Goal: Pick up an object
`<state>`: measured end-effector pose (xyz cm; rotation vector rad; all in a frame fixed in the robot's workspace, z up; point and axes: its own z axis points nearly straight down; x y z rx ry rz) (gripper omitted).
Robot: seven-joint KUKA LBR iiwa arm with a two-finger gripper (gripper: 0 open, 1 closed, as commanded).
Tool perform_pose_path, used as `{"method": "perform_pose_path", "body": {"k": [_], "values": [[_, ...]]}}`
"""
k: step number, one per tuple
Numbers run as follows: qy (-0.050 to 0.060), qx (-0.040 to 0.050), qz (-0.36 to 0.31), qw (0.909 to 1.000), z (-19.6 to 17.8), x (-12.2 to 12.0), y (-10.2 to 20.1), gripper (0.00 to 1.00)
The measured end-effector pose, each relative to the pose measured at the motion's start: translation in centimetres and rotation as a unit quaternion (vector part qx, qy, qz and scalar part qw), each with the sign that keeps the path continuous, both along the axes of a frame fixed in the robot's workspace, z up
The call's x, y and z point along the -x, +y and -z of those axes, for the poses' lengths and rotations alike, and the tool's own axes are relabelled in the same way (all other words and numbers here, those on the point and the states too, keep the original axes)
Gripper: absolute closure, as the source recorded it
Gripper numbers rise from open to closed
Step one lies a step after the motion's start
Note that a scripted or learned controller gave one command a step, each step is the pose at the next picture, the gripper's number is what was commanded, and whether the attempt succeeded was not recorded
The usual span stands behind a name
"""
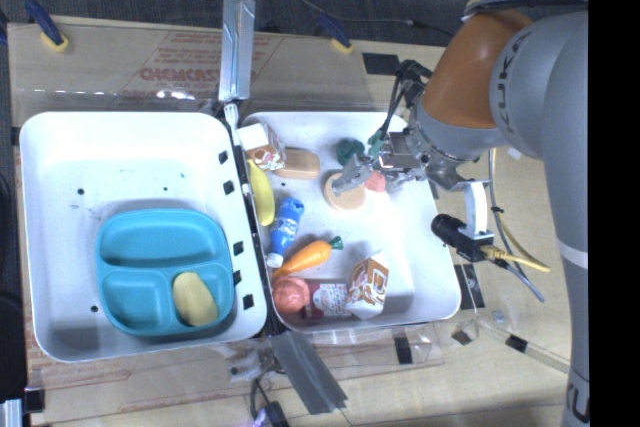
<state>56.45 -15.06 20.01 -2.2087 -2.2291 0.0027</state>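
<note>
My gripper (pixel 358 177) hangs low over the upper middle of the right bin (pixel 425 245). It sits directly above a round tan object (pixel 343 198), with a pink object (pixel 377 182) at its right side and a dark green object (pixel 349 151) just behind it. Whether it touches any of them is hidden by the wrist. To the left lie a tan bread-like piece (pixel 299 163), a small box (pixel 262 149), a banana (pixel 263 195) and a blue bottle (pixel 287 221). Nearer the front are a carrot (pixel 305 255), a red apple (pixel 291 295) and a small carton (pixel 370 285).
The left bin (pixel 70 165) holds a blue divided tray (pixel 150 255) with a yellow potato-like object (pixel 195 298) in its front right compartment. The divider between the bins (pixel 243 215) runs beside the banana. The grey arm with its orange band (pixel 480 75) covers the right bin's far right corner.
</note>
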Motion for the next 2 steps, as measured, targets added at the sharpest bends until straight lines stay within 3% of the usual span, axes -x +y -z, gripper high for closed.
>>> {"method": "perform_pose_path", "body": {"k": [1, 2], "values": [[-0.002, 0.0012, -0.016, 0.9999, 10.8, -2.1, -4.3, 0.0], [-0.002, 0.0009, -0.056, 0.9985, 10.7, -3.9, -5.7, 0.0]]}}
